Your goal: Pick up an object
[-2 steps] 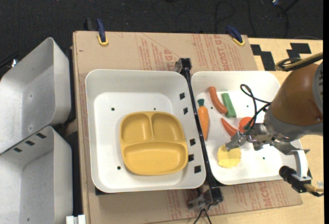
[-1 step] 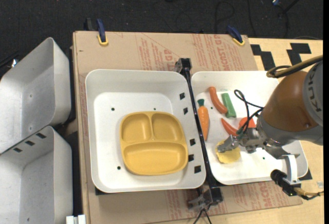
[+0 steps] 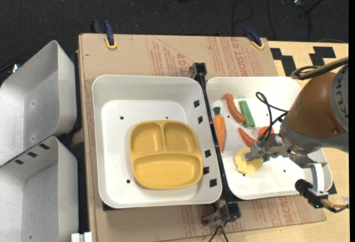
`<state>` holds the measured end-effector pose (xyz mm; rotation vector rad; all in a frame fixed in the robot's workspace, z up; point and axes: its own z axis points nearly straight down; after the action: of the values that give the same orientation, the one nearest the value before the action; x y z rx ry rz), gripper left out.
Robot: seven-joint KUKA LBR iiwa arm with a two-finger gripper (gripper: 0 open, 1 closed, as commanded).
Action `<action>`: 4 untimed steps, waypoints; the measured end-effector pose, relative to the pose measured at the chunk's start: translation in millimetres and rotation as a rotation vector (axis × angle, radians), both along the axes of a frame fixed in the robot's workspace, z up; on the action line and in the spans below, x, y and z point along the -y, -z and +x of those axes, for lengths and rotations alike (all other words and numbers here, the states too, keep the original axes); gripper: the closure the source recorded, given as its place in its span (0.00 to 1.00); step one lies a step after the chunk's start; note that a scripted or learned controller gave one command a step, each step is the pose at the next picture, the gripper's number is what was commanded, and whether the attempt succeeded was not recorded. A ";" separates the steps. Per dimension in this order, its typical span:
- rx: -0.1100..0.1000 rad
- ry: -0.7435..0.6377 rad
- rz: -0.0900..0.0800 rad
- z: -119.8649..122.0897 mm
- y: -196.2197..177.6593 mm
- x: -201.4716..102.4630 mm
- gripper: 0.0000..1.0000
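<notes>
- Lowest in frame, the yellow piece (image 3: 248,162) is seen at the right bin's (image 3: 277,190) lower middle.
- Touching it, the hand (image 3: 258,153) is poised; its opening cannot be told.
- A centred, square closure is advised.

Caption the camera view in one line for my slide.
KUKA arm's gripper low over a yellow item in the right bin; yellow divided plate in the left bin.
</notes>
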<state>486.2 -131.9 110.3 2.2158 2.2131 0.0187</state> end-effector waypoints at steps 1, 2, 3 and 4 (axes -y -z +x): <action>-0.009 -0.003 -0.004 3.1 -59.3 8.7 1.00; -0.011 -0.005 -0.003 -3.2 -108.4 2.5 1.00; -0.012 -0.004 -0.003 -2.0 -130.1 2.5 1.00; -0.014 -0.009 -0.001 18.5 -137.9 -50.2 1.00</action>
<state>504.6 -81.7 248.2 2.2127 2.2294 0.0024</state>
